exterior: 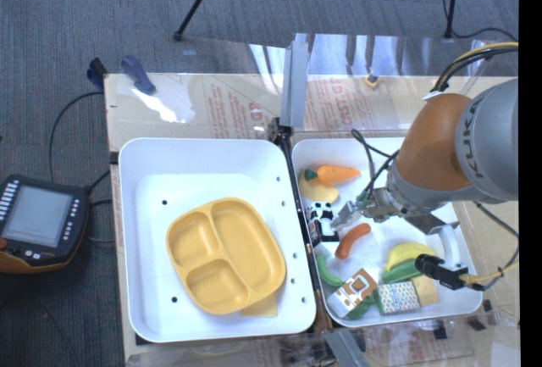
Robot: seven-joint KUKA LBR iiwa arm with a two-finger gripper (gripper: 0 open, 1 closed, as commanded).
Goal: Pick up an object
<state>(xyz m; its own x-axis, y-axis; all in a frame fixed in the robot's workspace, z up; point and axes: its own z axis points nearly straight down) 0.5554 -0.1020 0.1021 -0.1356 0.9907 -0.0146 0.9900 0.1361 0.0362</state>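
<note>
— What's lying in the right bin [373, 145]?
— An orange carrot [337, 174] is lying near its back edge, a red sausage [352, 240] is slanting mid-bin, and a banana [409, 253] is sitting toward the front right corner.

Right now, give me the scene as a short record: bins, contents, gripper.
left bin: yellow divided plate
right bin: toy carrot, red sausage, banana, green pieces, small printed boxes
arm: reaches over right bin from the right
gripper: low over bin centre, just above the sausage
grasp: nothing seen between fingers
</note>
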